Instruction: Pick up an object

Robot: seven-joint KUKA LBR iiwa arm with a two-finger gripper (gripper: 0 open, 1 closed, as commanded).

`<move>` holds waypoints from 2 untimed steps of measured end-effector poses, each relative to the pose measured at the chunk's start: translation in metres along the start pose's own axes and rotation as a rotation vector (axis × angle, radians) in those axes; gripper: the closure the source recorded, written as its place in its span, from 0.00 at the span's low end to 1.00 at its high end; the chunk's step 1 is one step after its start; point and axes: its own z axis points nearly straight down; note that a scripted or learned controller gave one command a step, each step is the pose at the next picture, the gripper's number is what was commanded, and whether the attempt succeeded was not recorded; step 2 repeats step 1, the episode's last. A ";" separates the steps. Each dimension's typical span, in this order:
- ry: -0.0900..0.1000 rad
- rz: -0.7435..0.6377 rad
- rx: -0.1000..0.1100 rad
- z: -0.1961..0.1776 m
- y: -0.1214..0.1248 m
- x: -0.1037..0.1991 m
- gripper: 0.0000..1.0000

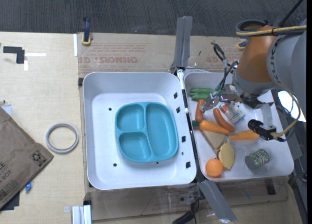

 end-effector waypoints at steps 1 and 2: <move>0.003 0.121 0.000 -0.001 -0.062 -0.009 0.00; 0.003 0.121 0.000 -0.001 -0.062 -0.009 0.00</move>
